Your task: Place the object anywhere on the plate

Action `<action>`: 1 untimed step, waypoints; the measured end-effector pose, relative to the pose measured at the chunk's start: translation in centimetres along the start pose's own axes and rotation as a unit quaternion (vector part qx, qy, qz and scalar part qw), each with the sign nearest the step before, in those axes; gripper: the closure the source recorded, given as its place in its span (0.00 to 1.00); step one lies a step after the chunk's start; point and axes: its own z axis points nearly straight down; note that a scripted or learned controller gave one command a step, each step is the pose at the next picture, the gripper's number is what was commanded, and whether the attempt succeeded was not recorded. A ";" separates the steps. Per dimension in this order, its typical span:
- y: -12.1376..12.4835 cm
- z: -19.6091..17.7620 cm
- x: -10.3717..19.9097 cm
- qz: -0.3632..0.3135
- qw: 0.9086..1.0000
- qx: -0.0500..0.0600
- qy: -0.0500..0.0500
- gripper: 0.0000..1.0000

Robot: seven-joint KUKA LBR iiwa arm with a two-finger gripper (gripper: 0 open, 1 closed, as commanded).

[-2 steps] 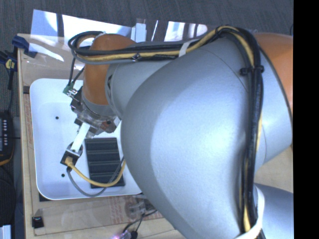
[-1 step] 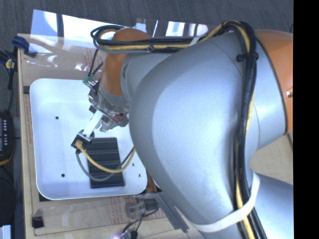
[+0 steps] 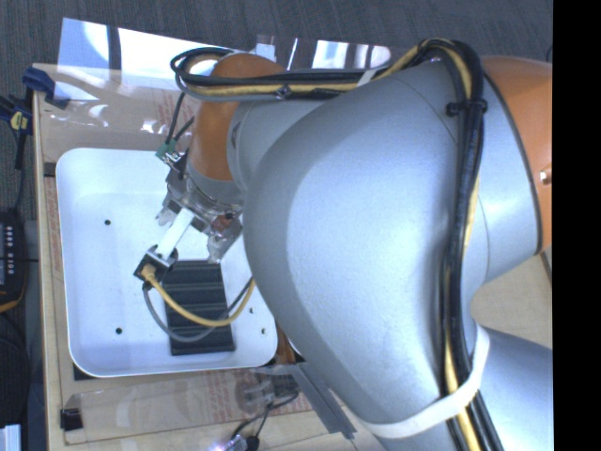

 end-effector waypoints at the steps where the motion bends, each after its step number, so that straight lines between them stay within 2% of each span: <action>1: 0.0 0.0 0.0 0.000 1.000 0.000 0.000 0.00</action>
